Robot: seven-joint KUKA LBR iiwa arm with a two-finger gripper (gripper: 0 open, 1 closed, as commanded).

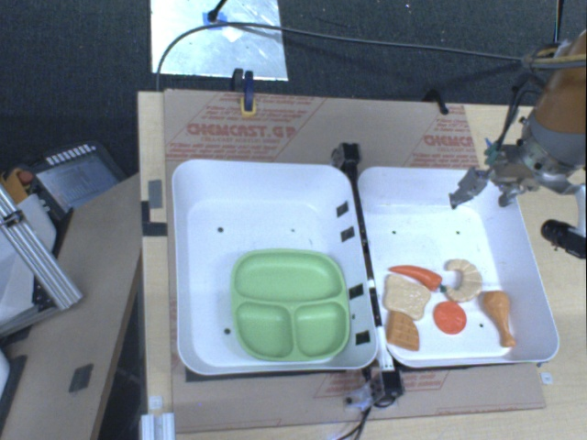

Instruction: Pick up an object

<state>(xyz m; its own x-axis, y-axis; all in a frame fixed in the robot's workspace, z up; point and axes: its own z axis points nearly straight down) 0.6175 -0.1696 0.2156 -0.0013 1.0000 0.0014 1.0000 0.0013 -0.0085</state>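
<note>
Right bin, tool hovering above

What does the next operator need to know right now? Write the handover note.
Gripper: above the far right part of the right bin, nothing between its fingers.
Food toys lie grouped at the right bin's near side: red pepper, bread slice, waffle piece, shrimp, red disc, drumstick.
Green divided plate: in the left bin.
Done: nothing picked yet.
Left: descend, grasp one toy, lift.
</note>
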